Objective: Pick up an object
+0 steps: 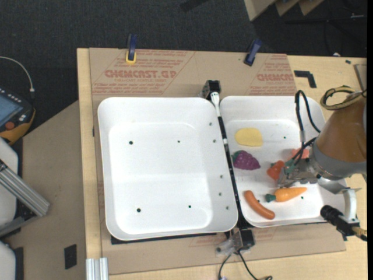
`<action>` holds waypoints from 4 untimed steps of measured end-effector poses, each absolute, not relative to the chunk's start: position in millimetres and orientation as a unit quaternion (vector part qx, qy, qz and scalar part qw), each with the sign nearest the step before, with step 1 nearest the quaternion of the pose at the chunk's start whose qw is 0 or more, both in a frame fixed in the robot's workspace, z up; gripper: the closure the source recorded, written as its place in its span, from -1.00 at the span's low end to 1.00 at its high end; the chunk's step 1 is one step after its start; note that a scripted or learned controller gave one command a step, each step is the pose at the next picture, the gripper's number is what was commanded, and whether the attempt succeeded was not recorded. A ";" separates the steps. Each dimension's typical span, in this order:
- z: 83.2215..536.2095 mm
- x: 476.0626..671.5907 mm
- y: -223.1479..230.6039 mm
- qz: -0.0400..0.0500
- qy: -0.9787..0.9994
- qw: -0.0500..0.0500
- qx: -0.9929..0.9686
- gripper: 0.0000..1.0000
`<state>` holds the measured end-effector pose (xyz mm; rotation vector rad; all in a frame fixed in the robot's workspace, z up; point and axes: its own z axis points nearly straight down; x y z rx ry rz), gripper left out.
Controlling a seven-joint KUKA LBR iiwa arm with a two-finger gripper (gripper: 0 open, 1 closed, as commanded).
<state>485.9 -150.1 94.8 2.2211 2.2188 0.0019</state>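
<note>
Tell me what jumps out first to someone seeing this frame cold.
Probably the cluster of bright toy foods in the right white bin: a flat yellow piece, a purple grape bunch, a red-orange sausage and an orange carrot with a green stub. Next, the grey arm's gripper, low over a small red piece just above the carrot. The left white bin sits beside it.

Smooth glossy white plastic bins [157, 168] on matt brown printed cardboard [175, 69]; beside the bins' divider, shiny plastic toy food [259, 205].
</note>
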 end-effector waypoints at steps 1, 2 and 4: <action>193.6 544.3 -42.7 0.005 0.711 0.005 0.703 1.00; 288.0 568.1 35.2 0.006 0.711 0.004 0.703 1.00; 178.9 544.9 -99.4 -0.002 0.704 -0.001 0.710 1.00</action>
